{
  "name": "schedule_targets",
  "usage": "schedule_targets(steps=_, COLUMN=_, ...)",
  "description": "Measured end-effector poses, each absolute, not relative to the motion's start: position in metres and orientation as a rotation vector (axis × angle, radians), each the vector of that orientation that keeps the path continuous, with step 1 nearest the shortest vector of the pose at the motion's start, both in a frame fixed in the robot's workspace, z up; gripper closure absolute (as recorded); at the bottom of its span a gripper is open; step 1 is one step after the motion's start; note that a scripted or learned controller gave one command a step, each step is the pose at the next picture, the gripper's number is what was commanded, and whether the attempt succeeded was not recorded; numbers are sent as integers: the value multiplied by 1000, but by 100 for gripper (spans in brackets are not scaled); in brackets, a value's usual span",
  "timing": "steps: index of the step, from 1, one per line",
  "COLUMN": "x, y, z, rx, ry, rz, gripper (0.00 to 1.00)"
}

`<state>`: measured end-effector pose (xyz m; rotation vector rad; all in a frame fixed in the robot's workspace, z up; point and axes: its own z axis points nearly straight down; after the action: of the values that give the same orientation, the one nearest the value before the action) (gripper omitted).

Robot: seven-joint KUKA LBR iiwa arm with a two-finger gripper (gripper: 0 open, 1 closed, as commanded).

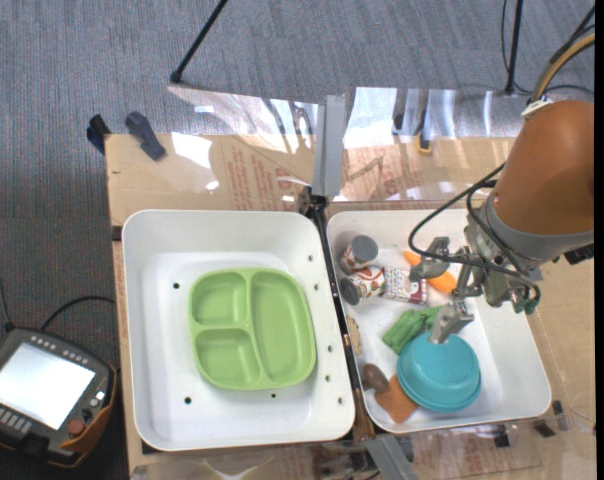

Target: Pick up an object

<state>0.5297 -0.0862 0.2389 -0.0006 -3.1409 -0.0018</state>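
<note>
We see the gripper (452,323) above the blue bowl (439,373), grip unclear, green toy (407,328) beside it, can (360,255) nearby, green divided plate (252,328) in left bin (147,238)

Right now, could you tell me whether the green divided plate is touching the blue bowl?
Apart. The camera view shows the green divided plate lying in the left bin, while the blue bowl sits in the right bin, with both bin rims between them.

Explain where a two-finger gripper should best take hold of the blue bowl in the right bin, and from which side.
Probably the rim of the blue bowl, from straight above. It sits upright with its mouth up, so one finger can go inside the thin wall and one outside. The far rim nearest the gripper looks handiest; the orange piece crowds its near-left edge.
</note>
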Motion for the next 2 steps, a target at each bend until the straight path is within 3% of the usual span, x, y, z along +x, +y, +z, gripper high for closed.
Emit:
schedule_targets(steps=1, x=549, y=-93, z=96, rx=-160, ry=-3119, rz=-6, gripper=0)
schedule_targets(steps=2, x=555, y=-92, z=114, rx=-153, ry=-3137, rz=-3, gripper=100)
